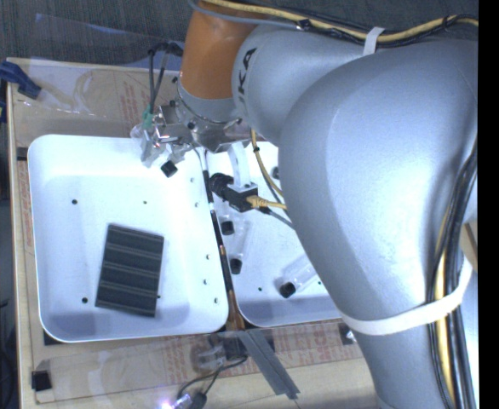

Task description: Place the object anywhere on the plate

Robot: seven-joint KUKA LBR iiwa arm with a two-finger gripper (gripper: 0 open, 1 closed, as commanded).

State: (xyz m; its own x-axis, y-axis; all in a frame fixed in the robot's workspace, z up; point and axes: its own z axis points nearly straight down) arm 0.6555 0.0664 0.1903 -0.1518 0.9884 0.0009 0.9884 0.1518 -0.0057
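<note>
The grey KUKA arm point(377, 177) with its orange band point(211, 45) reaches in from the right and covers most of the right-hand shallow white bin point(266, 313); its wrist hangs over the divide between the two bins, near their far edges; the gripper point(160, 147) sits at the far right corner of the left-hand shallow white bin point(54, 186), just above the bin's floor; whether the gripper is apart or together cannot be told, since the small metal parts and a green bit of wiring crowd that spot.

A dark grey ribbed rectangular plate point(130, 269) lies flat on the floor of the left-hand bin, toward its near edge and about midway across, well apart from the gripper; its long side runs roughly from far to near, slightly tilted; nothing rests on its ridged top.

Black and yellow cables point(318, 20) run along the top of the arm, held by a white strap point(373, 37); a black fitting with a yellow tip point(237, 194) hangs beside the bins' shared wall; in the visible strip of the right-hand bin, small black-and-clear pieces point(288, 284) lie near the arm's edge, too blurred to name.

The wooden counter point(105, 373) shows along the near edge, with a grey bracket point(262, 360) below the bins' junction.
</note>
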